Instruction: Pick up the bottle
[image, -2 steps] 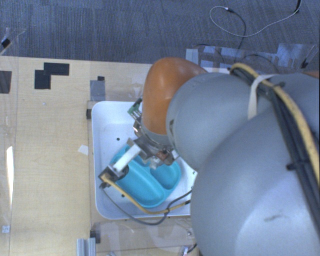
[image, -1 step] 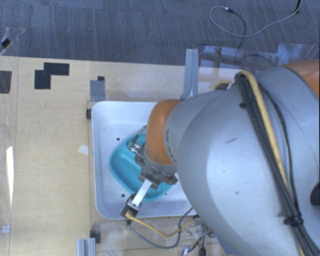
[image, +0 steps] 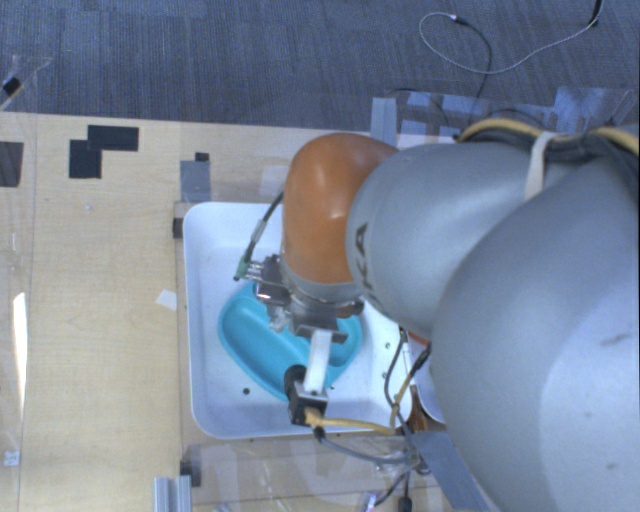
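Pale wooden table (image: 90, 330), shallow white bin (image: 205, 250): my end effector (image: 300, 320), grip state unclear to me, sits over a rounded turquoise plastic bottle (image: 250, 335) whose curve may slip.

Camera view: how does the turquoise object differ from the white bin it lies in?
Colour: the turquoise object is bright blue-green, the white bin plain white. Shape: the object has a rounded, curved outline; the bin is rectangular, with straight walls and rounded corners. Size: the object covers only part of the bin's floor, toward its middle. Shared: the arm hides part of each.
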